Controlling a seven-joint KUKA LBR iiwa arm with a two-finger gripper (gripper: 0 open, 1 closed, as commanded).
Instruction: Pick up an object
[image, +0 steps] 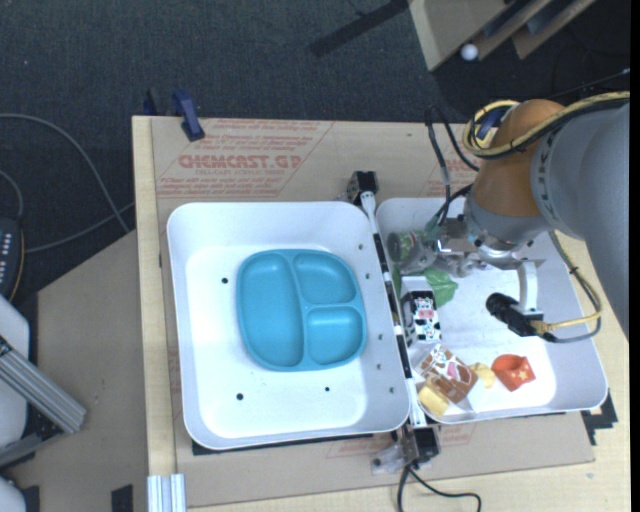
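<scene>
Arm comes in from the right, wrist over the upper part of the right bin (585, 385). Gripper (450, 262) sits at frame centre-right; can't tell its state. Green object (440, 287) lies just below it. Black-and-white item (424, 318), brown packet (449, 372) and red object (513, 371) lie lower in that bin. Blue divided plate (300, 307) sits in the left bin (200, 240).
</scene>
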